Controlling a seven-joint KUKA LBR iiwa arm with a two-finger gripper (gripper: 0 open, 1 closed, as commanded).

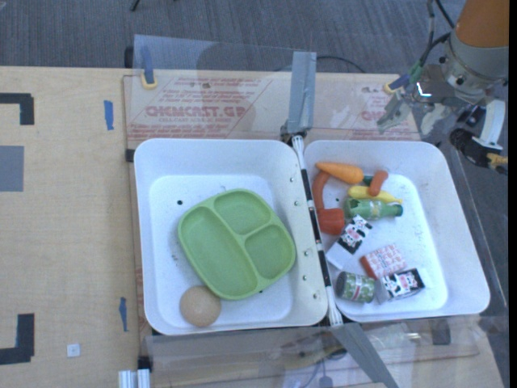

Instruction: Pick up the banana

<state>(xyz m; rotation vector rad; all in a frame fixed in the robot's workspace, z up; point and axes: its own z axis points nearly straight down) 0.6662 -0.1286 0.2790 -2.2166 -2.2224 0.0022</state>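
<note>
well below the open, empty end effector (401, 103), the banana (373, 194) lies binned.

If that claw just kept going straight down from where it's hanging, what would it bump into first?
Probably the cardboard backing behind the right bin, or that bin's back rim. The gripper hangs short of the banana. From this slanted view, depth is uncertain.

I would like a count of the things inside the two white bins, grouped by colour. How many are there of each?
Green: 3 — divided plastic plate, bottle, small can
Orange: 2 — carrot, small piece
Red: 3 — curved sausage, cup, carton
Yellow: 1 — banana
Black-and-white: 2 — cartons
Beige: 1 — egg
Total: 12
</note>
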